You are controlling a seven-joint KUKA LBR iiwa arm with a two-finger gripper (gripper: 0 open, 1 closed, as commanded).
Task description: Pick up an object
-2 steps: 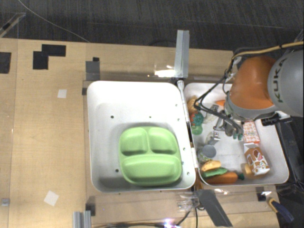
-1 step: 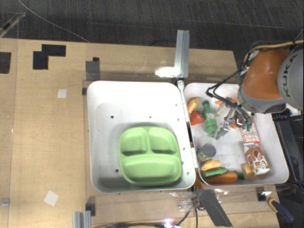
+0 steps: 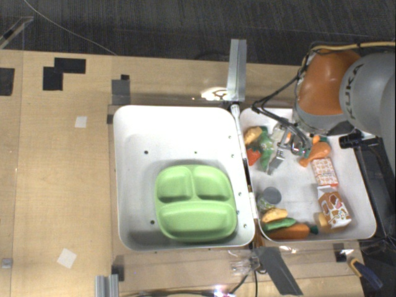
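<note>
light: bright, even, from above | glare: small hot spot on the metal post (image 3: 237, 73) just behind the left bin (image 3: 133, 135) | shadows: soft, under the green tray (image 3: 195, 203) | focus: slightly soft overall, mild grain | edges: no clear distortion

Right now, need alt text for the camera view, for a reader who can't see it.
A grey arm with an orange band reaches from the right, its pincer low over toy food in the right white bin. The left white bin holds a green divided tray. Both bins sit on a wooden bench.
</note>
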